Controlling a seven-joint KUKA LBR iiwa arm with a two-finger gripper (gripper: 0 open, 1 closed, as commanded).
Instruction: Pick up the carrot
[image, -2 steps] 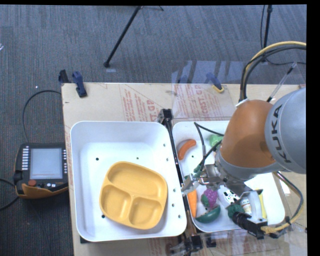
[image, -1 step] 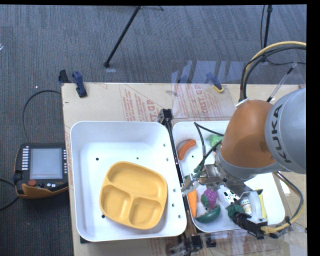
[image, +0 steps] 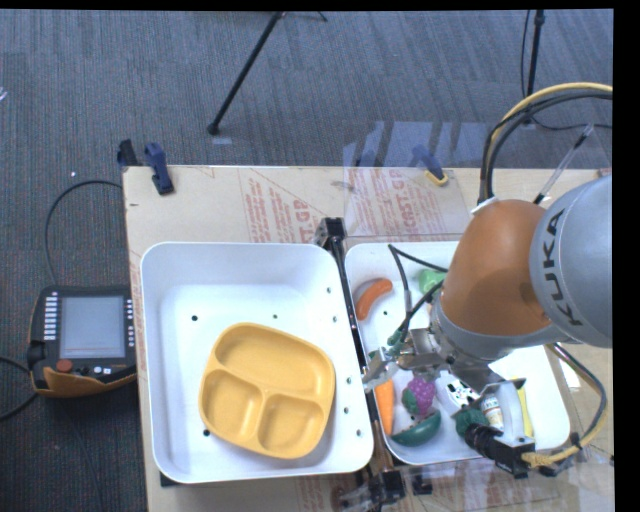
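The jaws' state cannot be told; the gripper (image: 395, 365) hovers above the small orange plastic carrot (image: 385, 403), positioned for descent.

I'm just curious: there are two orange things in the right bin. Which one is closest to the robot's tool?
The carrot, the straight orange piece near the bin's left wall. It lies just below the tool. The other, a curved orange sausage, sits farther up the bin.

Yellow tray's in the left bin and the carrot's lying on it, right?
Not quite. The yellow tray is in the left bin, but the carrot lies in the right bin, beside its left wall, below the gripper. The camera view shows it.
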